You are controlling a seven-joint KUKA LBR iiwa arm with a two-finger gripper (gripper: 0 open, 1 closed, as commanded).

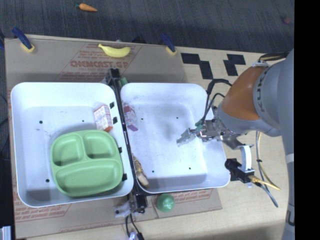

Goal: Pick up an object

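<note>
My gripper (pixel 184 137) hangs low over the right bin (pixel 165 181), right of its middle and pointing left, above bare white floor. A pink-and-white packet (pixel 129 117) lies against that bin's left wall, far from the gripper. A brown, stick-like thing (pixel 140 174) rests at the bin's near left corner. In the left bin (pixel 25 134) a green divided plate (pixel 87 161) lies flat, with a small red-and-white carton (pixel 103 117) just behind it.
A yellow banana (pixel 115 49) lies on the cardboard behind the bins. A green ball (pixel 165 202) sits on the cardboard in front of the right bin. Blue clamps (pixel 168 42) hold the cardboard's far edge. An orange carrot (pixel 88 7) lies on the floor.
</note>
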